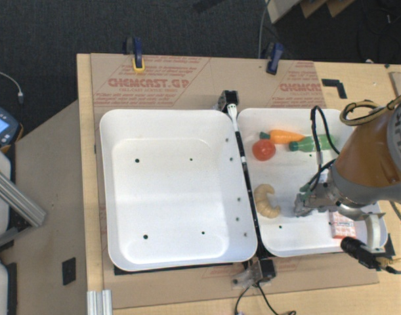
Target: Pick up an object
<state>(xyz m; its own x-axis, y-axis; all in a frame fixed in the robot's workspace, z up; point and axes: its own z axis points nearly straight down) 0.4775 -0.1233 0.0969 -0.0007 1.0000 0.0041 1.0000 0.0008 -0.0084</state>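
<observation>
Camera view looks down on the two bins, and everything worth grabbing sits in the right bin (298,247). Taking the red tomato (264,150) as the marker: the carrot (285,136) lies just beyond it toward the far wall, the green piece (310,144) is a little past the carrot toward the arm's side, and the pale croissant-shaped thing (267,201) curls well on the near side of the tomato, close to the divider between the bins. A small printed packet (342,228) lies further off, by the near right corner, partly under the arm. The left bin (121,130) is on the other side of the tomato.

The gripper (307,203) hangs low over the white floor, nearer than the tomato and beside the croissant shape, though apart from it. From here I cannot tell how the jaws stand — the wrist covers them, and nothing is visibly between them.

My guess is this is the reach-in stage, no grasp made yet. The next move would call for sliding toward the croissant shape, centring over its curve, then closing and lifting straight up.
</observation>
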